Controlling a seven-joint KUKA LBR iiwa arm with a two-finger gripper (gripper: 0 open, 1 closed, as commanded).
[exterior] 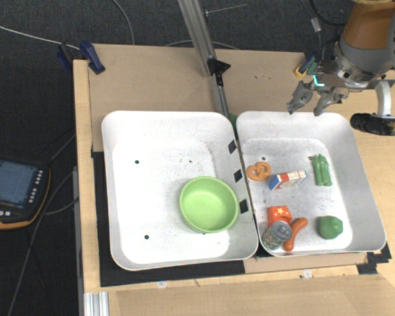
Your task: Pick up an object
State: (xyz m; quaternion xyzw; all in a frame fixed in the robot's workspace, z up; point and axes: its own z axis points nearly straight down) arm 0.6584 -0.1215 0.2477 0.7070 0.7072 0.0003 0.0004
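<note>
- Task objs all in right bin (359, 151), none lifted. Pretzel (258, 171) near bin's left wall, mid-depth.
- Small red/white/blue carton (287, 179) lies on its side just right of pretzel, close to it, can't tell if touching.
- Green pea pods (322, 170) lie lengthwise toward bin's right side, apart from carton.
- Orange box (278, 214) in the near part of the bin; tin can (276, 234) on its side directly in front of it, appears touching.
- Orange carrot-like piece (295, 232) leans along can's right side, in contact w/ it.
- Green rounded veg, pepper-like (329, 227), at near-right corner, apart from carrot piece.
- Gripper (314, 102) above bin's far rim, over the bench edge of the bin; fingers spread apart, nothing between them. Well apart from all objs.
- Arm: grey wrist w/ orange band (370, 25) enters from upper right.
- Left bin (128, 143) holds a green bowl (209, 204), upright, near its right-front area, close to the wall shared w/ right bin.
- Both bins sit on wooden bench (151, 78); metal pole (201, 35) runs diagonally over far side.
- Handheld pendant w/ screen (13, 189) on dark floor, far left.
</note>
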